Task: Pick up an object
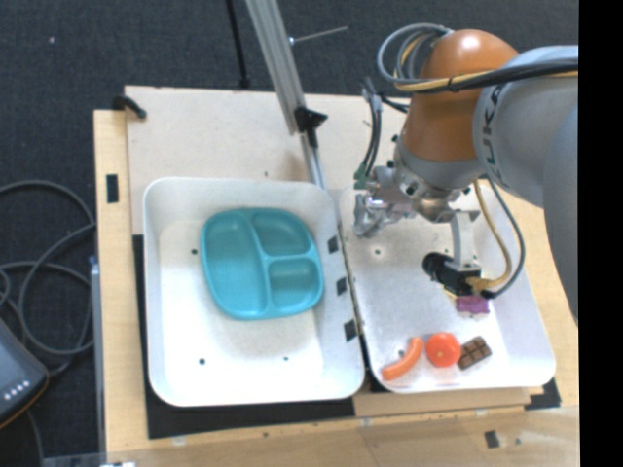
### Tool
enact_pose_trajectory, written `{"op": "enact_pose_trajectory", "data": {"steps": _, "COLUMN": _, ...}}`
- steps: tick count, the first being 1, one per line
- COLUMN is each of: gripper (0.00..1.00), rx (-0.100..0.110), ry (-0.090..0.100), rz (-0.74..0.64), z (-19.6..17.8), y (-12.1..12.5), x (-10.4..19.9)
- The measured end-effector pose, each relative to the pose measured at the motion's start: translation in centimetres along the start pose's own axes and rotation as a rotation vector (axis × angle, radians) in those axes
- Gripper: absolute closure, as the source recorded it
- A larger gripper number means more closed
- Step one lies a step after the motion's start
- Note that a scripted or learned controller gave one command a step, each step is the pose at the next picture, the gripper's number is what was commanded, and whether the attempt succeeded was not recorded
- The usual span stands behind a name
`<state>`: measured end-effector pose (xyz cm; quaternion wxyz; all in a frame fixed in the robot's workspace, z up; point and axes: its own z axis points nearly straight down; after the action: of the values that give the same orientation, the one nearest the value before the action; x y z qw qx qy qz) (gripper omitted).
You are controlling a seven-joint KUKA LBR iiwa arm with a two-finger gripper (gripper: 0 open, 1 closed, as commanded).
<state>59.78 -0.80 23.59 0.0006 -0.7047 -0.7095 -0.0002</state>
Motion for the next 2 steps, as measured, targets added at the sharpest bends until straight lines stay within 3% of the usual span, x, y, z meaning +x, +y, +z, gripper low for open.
{"op": "enact_pose_trajectory", "data": {"steps": 2, "gripper": 1.0, "rx": -0.002, "ry": 0.002, "rz": -0.001, "z": -0.6, "y": -3.7, "x": 8.8}}
